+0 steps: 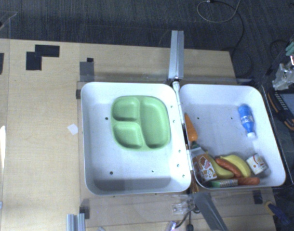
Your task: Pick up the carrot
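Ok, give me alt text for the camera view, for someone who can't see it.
Two shallow white bins sit side by side on a wooden bench: the left bin holds a green divided plate, and the right bin holds an orange carrot against its left wall, a blue bottle, and a pile of toy food with a banana along its near edge.

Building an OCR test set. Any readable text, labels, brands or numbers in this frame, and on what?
No text here can be read.
Blue bottle: label too small to read.
Brown snack packet: print blurred.
Small white carton: print blurred.
Green divided plate, carrot, banana: no markings visible.
Black shapes on the bench: plain blocks, not letters.
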Robot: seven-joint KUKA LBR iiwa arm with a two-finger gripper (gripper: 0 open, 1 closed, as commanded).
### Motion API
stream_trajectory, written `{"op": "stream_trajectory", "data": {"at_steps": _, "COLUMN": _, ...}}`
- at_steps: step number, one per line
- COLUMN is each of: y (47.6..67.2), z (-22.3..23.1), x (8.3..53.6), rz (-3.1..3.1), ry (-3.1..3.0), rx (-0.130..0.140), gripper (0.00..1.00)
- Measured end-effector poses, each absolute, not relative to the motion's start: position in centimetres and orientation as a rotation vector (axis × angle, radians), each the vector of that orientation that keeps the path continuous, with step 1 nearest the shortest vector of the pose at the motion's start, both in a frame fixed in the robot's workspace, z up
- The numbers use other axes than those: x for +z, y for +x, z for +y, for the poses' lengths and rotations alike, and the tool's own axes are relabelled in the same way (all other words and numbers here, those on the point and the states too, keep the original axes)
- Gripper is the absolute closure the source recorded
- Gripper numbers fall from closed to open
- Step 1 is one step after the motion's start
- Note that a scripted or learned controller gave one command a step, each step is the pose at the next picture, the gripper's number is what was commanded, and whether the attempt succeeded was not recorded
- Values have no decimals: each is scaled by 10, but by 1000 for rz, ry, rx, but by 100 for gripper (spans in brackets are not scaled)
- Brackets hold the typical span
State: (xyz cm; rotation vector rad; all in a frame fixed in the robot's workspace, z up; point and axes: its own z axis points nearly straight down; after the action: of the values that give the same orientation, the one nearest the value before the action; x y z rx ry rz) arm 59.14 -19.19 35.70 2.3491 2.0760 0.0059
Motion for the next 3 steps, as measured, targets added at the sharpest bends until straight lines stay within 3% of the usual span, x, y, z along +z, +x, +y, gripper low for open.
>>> {"op": "stream_trajectory", "data": {"at_steps": 1, "y": 615, "z": -195, "x": 303, "rz": 2538, "ry": 1840, "rx": 4, "gripper": 100}}
{"op": "stream_trajectory", "data": {"at_steps": 3, "y": 619, "z": -193, "x": 328, "rz": 2536, "ry": 1815, "rx": 12, "gripper": 100}}
